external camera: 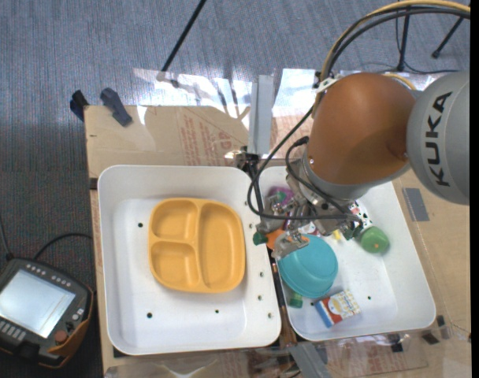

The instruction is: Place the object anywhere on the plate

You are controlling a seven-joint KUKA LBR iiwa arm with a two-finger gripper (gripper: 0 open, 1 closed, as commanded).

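Note:
A yellow plate (197,244) with three compartments lies in the left white bin (121,203), nothing on it. My gripper (302,231) hangs low over the left part of the right bin (409,290), under the orange wrist band (358,136). It sits just above a teal bowl (309,268), among small toys. A small orange piece (272,236) shows at the gripper's left side, and I cannot tell whether it is held. The wrist hides most of the gripper.
The right bin also holds a green round toy (373,241), a small red, white and blue carton (339,307) and a purple and green item (280,198). A tablet (31,304) lies on the floor at the lower left. Cables loop above the arm.

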